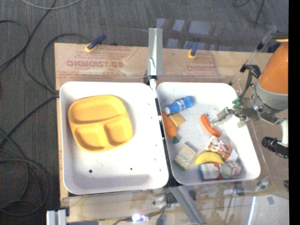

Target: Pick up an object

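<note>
At the front edge of the right bin (253, 170) sits a little heap of toys. There is a can (209, 171) with a grey lump (229, 169) beside it, a banana (209, 158) lying across them, and a red and white carton (220, 147) just behind. A checked box (185, 156) lies a bit to the left of the heap.

Further back, in the middle of the bin, lies a red sausage (210, 125). It is long and thin, and it slants from the back left to the front right. The gripper (225, 116) hangs just beside it, on its right, low over the bin. One pale finger (221, 116) points toward the sausage, and its tip is close to it. Nothing is held between the fingers. I cannot tell if they are spread or pressed together.

The sausage looks like the nearest thing to grab. I think the gripper would need to slide a little left and go down, and bite across the thin side, not along the long side.

Over by the left wall lie a carrot (169, 125) and a small tan block (177, 120). Behind them lies a blue bottle (179, 105).

The left bin (108, 172) holds a yellow tray (100, 122).
</note>
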Tool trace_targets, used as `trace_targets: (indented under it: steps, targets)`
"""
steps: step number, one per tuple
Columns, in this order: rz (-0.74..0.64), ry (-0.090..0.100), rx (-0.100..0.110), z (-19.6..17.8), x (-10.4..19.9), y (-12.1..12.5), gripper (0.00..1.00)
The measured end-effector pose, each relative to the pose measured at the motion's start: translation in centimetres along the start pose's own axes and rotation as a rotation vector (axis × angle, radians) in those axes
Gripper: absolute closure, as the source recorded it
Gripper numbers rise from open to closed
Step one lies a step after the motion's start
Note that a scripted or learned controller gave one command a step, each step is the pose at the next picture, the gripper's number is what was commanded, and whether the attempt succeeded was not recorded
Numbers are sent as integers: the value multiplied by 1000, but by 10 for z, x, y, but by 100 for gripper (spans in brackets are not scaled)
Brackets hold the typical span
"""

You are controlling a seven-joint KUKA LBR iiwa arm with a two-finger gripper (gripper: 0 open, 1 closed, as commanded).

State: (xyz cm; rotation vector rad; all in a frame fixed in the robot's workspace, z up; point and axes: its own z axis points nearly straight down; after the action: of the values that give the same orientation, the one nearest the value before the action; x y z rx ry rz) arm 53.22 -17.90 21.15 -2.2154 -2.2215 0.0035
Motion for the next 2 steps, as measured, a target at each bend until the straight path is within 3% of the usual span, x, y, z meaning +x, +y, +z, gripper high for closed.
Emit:
trace_targets:
  steps: [1, 2]
  targets:
    - [-231, -6, -11, 122, -4, 49, 0]
    - [-230, -4, -15, 113, -4, 51, 100]
